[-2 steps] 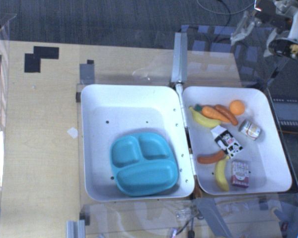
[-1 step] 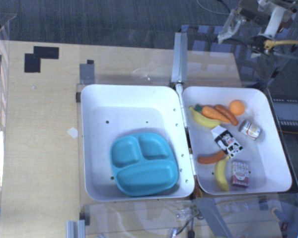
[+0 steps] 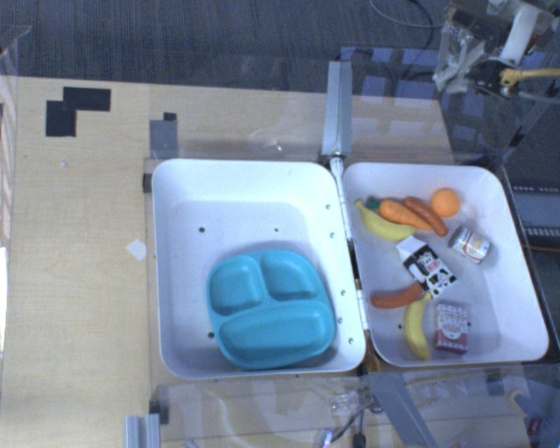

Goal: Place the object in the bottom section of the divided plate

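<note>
Looking down on the bench (image 3: pixel 75 250), we've got two white bins side by side. The left bin (image 3: pixel 182 250) holds the blue divided plate (image 3: pixel 271 308), sitting toward its near side, two small sections at the far edge and one wide bottom section nearest us, nothing lying on it. The right bin (image 3: pixel 513 278) carries all the loose items. Up at its far end: a yellow banana (image 3: pixel 381 225) with a carrot (image 3: pixel 411 216) lying across it, and an orange (image 3: pixel 445 202) just to the right. A small can (image 3: pixel 469 244) sits near the right wall. In the middle, a black-and-white carton (image 3: pixel 428 266), touching a sausage (image 3: pixel 398 297) just nearer. A second banana (image 3: pixel 415 328) lies at the near end, right beside a pink box (image 3: pixel 451 329). Well off beyond the right bin's far edge, the gripper (image 3: pixel 455 68) hangs above the floor area, clear of both bins, and whether its jaws are open or closed, I cannot tell from here.
</note>
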`<control>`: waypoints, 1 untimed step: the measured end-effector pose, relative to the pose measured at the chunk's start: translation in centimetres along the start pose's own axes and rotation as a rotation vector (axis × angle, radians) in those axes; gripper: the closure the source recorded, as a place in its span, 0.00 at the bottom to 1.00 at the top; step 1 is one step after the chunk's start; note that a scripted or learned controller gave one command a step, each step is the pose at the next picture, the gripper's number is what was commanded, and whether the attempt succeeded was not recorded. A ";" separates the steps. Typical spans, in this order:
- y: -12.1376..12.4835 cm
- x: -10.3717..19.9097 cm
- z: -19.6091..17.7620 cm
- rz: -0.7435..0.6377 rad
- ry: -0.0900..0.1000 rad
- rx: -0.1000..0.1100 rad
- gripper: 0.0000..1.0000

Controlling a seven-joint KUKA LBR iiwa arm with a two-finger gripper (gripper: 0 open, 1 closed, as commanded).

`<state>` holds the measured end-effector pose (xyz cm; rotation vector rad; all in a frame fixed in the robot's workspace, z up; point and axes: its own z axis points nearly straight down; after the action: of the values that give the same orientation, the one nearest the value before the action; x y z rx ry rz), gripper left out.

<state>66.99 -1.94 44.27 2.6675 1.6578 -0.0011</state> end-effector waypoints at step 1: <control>1.6 -3.5 3.1 0.121 0.001 0.001 1.00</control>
<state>66.89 -5.81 41.15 2.7639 1.4943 -0.0006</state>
